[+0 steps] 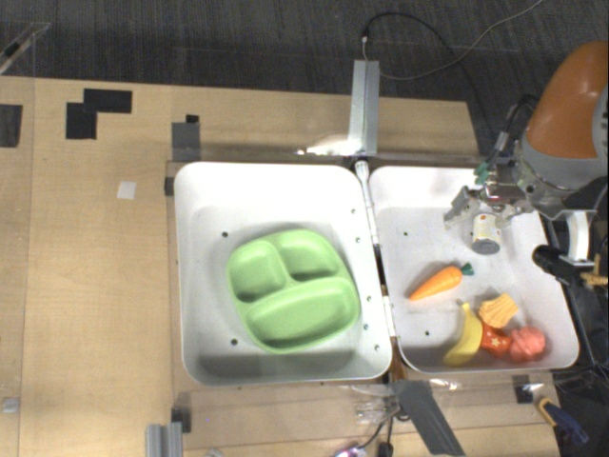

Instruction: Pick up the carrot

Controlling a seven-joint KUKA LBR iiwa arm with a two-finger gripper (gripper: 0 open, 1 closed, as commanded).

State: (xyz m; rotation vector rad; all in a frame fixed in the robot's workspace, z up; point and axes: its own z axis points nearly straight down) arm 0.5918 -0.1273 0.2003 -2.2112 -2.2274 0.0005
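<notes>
Gripper [484,228] of the grey arm hangs over the right bin [419,190], in its upper part, and from this slanted view I cannot tell its state. Nothing is seen held in it.

I take the carrot [437,283] as the landmark. It lies on the floor of the right bin, near the middle. Its long axis goes from the pointed orange tip, low and toward the divided green plate [291,290] in the left bin, up to the small green top, which points toward the gripper. So the gripper is up and to the right of the carrot, near but apart from it.

Below and to the right of the carrot lie a banana [464,334] and other small toy foods, close together.

I judge the next move must go down-left, with the jaws closing across the carrot's slanted axis.
</notes>
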